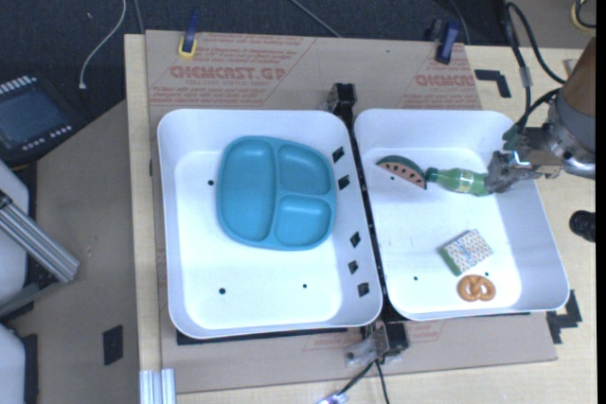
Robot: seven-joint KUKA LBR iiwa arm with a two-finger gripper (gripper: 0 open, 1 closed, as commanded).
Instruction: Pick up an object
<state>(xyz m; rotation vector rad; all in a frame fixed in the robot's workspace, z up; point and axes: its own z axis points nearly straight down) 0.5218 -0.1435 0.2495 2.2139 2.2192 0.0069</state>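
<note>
Reaching from the right, the hand (499,175) touches the green bottle (458,180).

Green bottle (458,180) flat in right bin (530,232)

arm (579,123) cut off at right edge, green bottle (458,180) end hidden

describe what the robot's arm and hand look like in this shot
The arm enters from the right edge as a thick, rounded grey body with a paler tan section at its top. Black cables loop around it above and to the left. At its tip the hand is a small boxy assembly in dark grey and silver metal, with a spot of teal-green on its upper part.
</note>
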